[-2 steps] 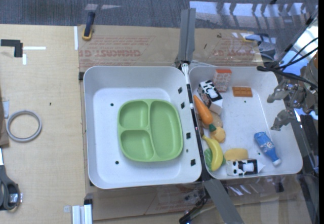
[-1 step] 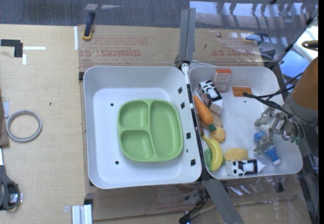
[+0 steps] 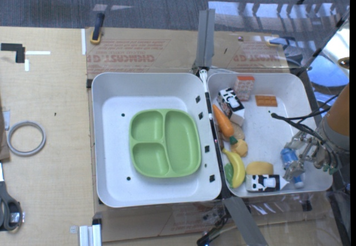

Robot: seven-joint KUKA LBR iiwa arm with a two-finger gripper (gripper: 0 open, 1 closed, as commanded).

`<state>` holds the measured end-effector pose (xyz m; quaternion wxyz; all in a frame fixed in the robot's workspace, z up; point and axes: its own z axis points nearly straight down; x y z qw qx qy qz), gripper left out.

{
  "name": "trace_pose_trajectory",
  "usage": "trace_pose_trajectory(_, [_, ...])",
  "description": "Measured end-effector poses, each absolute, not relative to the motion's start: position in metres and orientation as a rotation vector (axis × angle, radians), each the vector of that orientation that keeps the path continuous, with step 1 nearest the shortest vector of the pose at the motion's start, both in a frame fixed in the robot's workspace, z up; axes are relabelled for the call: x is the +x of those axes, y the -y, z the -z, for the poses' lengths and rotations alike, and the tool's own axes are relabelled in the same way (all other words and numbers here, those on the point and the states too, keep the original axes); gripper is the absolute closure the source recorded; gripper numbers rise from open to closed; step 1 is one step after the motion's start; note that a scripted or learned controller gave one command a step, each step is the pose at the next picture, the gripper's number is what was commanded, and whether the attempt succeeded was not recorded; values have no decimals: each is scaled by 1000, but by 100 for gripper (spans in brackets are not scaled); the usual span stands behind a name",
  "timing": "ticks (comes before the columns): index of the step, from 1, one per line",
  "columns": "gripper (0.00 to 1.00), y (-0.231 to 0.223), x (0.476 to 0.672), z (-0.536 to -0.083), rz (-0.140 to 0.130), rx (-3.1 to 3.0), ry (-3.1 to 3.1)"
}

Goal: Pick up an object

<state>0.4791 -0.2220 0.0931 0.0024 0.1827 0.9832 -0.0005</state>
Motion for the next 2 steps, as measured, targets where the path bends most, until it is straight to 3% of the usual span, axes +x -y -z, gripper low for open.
trace_pose_trajectory(1, [0,188,479,-92,-1,594,-3083])
trace_pose_trajectory(2, [0,209,585,-93,0,543,-3090])
